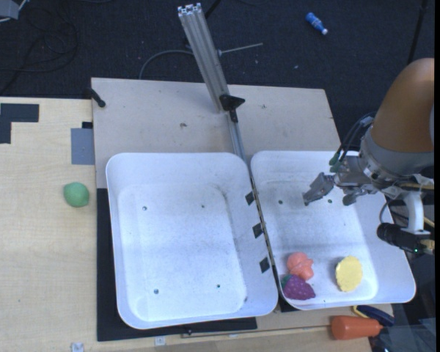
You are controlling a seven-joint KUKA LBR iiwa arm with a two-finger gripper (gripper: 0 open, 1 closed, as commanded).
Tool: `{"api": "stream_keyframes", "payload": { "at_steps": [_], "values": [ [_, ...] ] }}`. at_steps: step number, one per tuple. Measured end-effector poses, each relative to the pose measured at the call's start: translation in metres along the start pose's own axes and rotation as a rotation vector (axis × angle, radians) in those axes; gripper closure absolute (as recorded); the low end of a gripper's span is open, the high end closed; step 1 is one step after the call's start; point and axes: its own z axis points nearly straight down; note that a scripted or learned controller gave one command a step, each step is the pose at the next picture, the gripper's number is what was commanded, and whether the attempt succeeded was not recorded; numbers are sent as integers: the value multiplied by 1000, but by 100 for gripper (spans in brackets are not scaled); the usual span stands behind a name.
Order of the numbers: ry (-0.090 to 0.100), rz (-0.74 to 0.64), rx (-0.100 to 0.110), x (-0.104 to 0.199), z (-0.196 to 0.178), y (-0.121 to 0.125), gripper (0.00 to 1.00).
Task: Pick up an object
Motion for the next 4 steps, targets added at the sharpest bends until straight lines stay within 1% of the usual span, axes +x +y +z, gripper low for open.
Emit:
{"api": "stream_keyframes", "payload": {
  "at_steps": [1, 2, 3, 4],
  "values": [
    [0, 0, 3, -1, 43, 3, 0],
    [1, 0, 6, 3, 104, 6, 0],
    [0, 0, -1, 3, 141, 7, 0],
    [0, 2, -4, 2, 130, 7, 100]
  ]
}}
